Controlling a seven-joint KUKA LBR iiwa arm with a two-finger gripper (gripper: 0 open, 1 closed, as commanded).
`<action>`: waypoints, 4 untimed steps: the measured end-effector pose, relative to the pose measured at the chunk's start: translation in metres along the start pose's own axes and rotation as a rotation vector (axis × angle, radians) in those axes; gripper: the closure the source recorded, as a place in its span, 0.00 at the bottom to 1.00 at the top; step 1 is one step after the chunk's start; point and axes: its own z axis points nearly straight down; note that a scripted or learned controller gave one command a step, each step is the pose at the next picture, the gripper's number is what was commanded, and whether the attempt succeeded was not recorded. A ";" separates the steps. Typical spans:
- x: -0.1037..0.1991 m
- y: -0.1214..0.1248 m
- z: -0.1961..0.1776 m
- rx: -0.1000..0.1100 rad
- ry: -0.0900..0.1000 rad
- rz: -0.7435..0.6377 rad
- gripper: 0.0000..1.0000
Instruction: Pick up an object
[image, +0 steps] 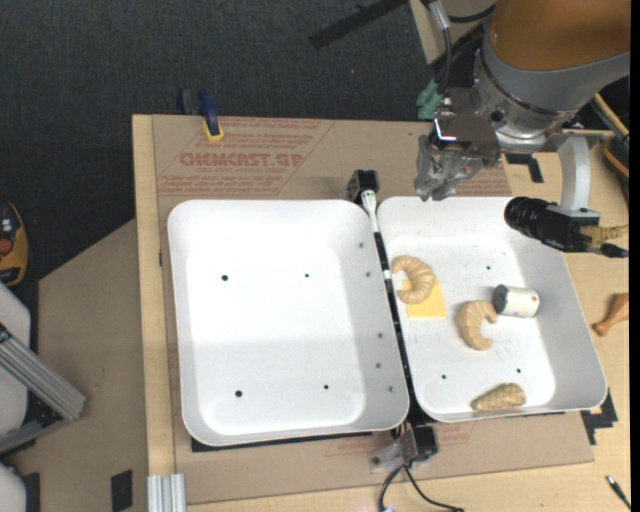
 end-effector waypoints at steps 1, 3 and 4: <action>0.047 -0.029 0.087 -0.003 0.000 -0.002 1.00; 0.156 -0.078 0.046 -0.005 -0.002 -0.004 1.00; 0.166 -0.078 -0.098 -0.033 0.009 0.000 1.00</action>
